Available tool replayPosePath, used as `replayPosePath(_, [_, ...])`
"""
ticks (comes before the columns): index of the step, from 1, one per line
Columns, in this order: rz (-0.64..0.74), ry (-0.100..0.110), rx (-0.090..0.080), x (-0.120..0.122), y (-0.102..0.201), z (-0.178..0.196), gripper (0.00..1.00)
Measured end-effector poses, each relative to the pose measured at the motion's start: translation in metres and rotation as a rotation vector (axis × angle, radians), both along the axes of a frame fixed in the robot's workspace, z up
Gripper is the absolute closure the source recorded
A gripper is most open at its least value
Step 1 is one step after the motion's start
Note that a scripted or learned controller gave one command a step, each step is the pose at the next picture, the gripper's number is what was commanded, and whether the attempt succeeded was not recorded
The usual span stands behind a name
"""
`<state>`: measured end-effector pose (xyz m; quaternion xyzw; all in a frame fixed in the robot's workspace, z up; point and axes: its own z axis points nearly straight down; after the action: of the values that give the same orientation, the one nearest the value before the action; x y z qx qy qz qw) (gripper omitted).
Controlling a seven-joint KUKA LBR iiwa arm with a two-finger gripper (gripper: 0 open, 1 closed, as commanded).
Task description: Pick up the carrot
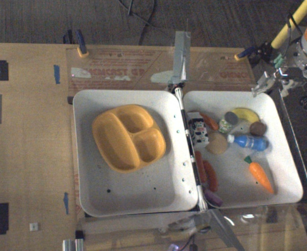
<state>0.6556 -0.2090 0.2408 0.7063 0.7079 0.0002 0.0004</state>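
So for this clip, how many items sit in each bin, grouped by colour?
Left bin:
Yellow: 1, the divided plate

Right bin:
Orange: 1, the carrot
Yellow: 1, the banana
Blue: 1, the bottle
Red-orange sausage-like pieces: 3
Brown or tan: 2
Other small items: 3

Total: 12

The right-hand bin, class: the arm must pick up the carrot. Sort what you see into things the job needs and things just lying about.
Needed: carrot, gripper.

Lying about: banana, blue bottle, small can, brown ball, sausages, yellow divided plate.
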Motion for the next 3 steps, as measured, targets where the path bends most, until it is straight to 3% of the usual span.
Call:
replayPosePath(1, [0.074, 0.000, 0.000, -0.071, -0.005, -0.109, 0.00])
replayPosePath(2, [-0.120, -0.003, -0.001, -0.041, 0.022, -0.057, 0.00])
replayPosePath(3, [0.297, -0.006, -0.002, -0.089, 0.016, -0.153, 0.00])
